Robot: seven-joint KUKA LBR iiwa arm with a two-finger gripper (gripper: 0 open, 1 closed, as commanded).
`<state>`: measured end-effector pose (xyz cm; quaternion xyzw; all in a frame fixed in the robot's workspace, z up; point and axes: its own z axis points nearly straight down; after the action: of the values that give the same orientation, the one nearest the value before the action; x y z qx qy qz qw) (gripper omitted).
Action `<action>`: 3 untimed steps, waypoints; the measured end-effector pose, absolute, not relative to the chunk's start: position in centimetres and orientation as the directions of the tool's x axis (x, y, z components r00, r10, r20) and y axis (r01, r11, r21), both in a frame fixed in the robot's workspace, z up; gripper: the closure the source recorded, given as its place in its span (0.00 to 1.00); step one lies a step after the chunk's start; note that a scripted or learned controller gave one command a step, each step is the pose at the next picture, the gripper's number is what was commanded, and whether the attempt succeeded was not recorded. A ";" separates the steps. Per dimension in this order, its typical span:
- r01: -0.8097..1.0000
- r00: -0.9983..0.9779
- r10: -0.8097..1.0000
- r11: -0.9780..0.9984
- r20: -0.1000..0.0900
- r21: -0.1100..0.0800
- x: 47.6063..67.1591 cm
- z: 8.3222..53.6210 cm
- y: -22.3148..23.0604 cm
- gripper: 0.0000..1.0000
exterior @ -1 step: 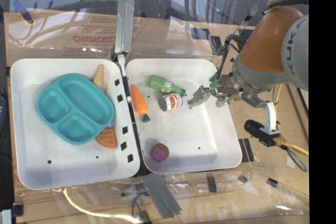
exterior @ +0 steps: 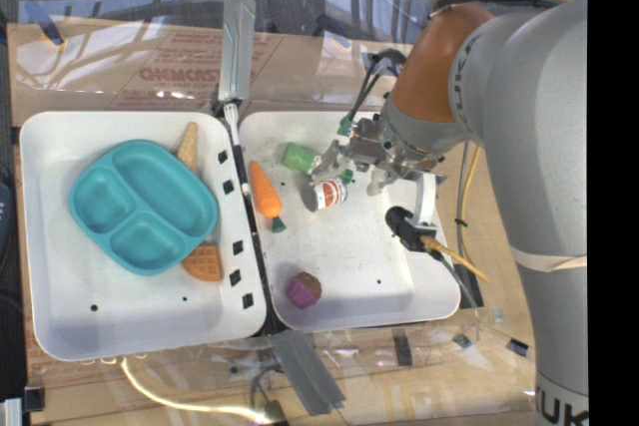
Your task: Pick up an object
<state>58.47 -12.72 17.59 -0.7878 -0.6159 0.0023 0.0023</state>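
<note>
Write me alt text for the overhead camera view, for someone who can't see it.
A grey robot arm's gripper hangs over a small red and white can in the right white bin, which also contains a carrot, a green cylinder and a purple toy. The left white bin holds a teal divided plate.

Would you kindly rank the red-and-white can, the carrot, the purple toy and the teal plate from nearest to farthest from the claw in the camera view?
From the claw in the right bin:
1. Red-and-white can, just beneath it.
2. Carrot, by that bin's left wall.
3. Purple toy, near that bin's front edge.
4. Teal plate, in the left bin.
</note>
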 end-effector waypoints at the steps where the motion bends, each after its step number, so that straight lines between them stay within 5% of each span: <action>1: 0.896 0.444 0.896 -0.444 0.000 -0.002 60.7 9.2 -16.9 0.00; 2: 0.899 0.438 0.899 -0.438 0.001 -0.007 60.7 10.1 -16.7 1.00; 3: 0.666 0.746 0.666 -0.746 -0.002 -0.008 53.6 10.9 -13.0 1.00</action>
<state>53.64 -13.01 10.94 -0.9344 -0.3562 0.0024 0.0033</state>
